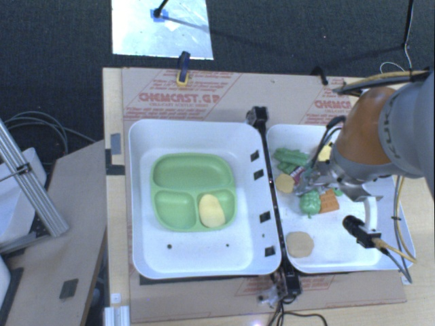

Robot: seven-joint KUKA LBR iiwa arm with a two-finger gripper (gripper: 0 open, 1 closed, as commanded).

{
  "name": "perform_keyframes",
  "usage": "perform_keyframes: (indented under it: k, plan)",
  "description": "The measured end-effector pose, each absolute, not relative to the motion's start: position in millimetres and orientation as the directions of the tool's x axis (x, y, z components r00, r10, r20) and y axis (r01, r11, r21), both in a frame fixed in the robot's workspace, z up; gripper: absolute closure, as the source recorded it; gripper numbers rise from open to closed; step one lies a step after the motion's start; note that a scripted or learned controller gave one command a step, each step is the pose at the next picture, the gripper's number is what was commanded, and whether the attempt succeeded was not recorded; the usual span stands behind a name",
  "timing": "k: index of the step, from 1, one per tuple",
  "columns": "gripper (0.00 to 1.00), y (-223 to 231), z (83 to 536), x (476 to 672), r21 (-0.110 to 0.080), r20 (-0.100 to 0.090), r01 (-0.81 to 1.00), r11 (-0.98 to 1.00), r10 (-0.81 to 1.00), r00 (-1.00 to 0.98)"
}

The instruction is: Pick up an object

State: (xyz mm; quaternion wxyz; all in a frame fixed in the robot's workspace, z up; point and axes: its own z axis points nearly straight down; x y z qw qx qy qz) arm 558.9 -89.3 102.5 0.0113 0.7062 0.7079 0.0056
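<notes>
Camera view: looks down at a slant on two white bins set side by side on a bench.
Left bin (146,250): holds a green divided tray (194,190).
Tray contents: a pale yellow oval piece (212,210) lies in the tray's lower right compartment; the other compartments look bare.
Divider: a black strip (267,182) runs between the bins, from top to bottom.
Right bin (326,258): holds a scatter of small toy food pieces.
Right bin contents, left to right: a green leafy piece (291,157) near the top; a small yellow piece with a red patch (284,183) just below it; a tan round disc (300,244) near the bottom, well apart from the rest; a green lumpy piece (310,203) touching an orange piece (329,202).
Likely target: the green lumpy piece, which sits just beside the gripper (317,180), in the middle of the right bin.
Handling, as a judgement: it looks like light moulded plastic, stiff and rather smooth, so it may slip or roll; a hold across its narrower middle seems safest, clear of the orange piece.
Gripper state: the grey arm (380,138) and wrist cover the claw, so I cannot tell whether it is spread or pressed together, nor whether it pinches anything.
Risk: the crowded pieces could be nudged aside.
</notes>
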Motion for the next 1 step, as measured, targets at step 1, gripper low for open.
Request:
perform_keyframes:
  k: [1]
  plan:
    - [1.0,-29.6,189.8,557.5,0.009,0.003,1.0,0.011,1.0,-0.011]
